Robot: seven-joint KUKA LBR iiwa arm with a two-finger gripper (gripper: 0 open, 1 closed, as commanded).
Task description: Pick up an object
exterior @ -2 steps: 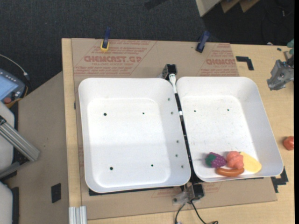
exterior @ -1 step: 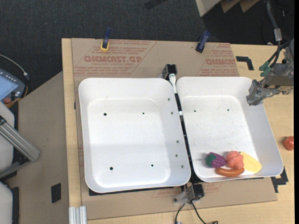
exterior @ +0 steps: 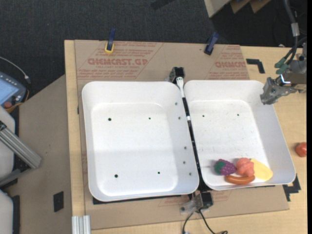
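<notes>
The toy fruit [exterior: 242, 171] looks light, hard and slippery, best pinched across its middle; the jaws' state I cannot tell.

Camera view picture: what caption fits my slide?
Toy food heaped in the right bin's near corner; gripper at its far edge.

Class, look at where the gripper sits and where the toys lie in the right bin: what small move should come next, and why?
Probably a shift toward the bin's near corner. The gripper sits at the far right rim of the right bin, while the purple grapes, orange toy, yellow piece and sausage cluster there, well apart from it.
</notes>
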